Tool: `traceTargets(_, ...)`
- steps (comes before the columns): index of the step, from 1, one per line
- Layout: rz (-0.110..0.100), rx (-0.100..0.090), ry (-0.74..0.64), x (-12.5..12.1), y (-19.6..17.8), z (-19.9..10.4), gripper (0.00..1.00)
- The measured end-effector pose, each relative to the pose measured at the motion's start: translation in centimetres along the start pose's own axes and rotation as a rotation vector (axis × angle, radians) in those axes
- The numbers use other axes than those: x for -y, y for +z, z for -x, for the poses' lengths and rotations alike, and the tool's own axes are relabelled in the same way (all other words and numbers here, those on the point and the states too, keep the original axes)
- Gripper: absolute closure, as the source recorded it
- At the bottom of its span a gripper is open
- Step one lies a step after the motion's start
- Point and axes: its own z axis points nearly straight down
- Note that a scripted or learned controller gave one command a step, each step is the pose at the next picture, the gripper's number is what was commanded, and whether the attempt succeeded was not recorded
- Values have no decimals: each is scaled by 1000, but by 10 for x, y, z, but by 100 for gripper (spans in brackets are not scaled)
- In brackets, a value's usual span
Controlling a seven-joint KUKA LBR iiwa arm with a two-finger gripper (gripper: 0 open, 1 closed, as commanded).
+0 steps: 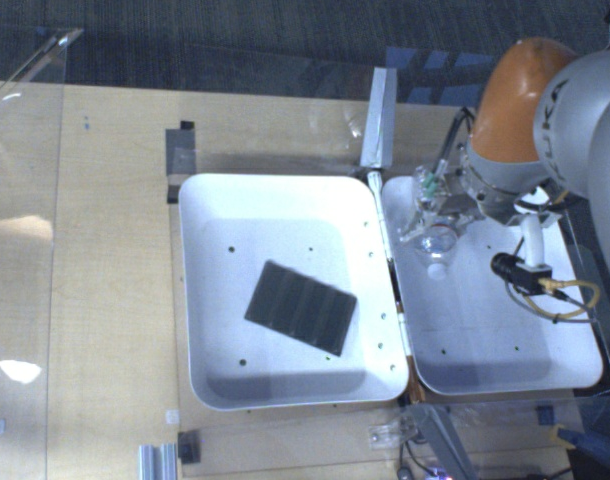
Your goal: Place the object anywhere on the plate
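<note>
A dark grey ribbed rectangular plate (301, 307) lies flat and slightly turned in the middle of the left bin (210, 208). My gripper (431, 218) hangs low over the far left corner of the right bin (505, 363), close to the wall between the bins. Right under it sits a small clear, glassy object (437, 241) that is hard to make out against the white floor. Whether the gripper touches or holds this object cannot be made out. The arm's orange band (515, 93) and grey wrist cover the bin's far right part.
A black and yellow cable (530, 276) loops off the wrist over the right bin's right side. A grey metal post (378, 118) stands behind the gap between the bins. Wooden bench (85, 268) spreads to the left of the bins.
</note>
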Motion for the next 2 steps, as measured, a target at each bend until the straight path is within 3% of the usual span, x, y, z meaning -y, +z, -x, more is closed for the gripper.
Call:
traceTargets(1, -14, 12, -221, -6, 1, -50, 100)
traceTargets(2, -28, 17, -297, -11, 1, -52, 100)
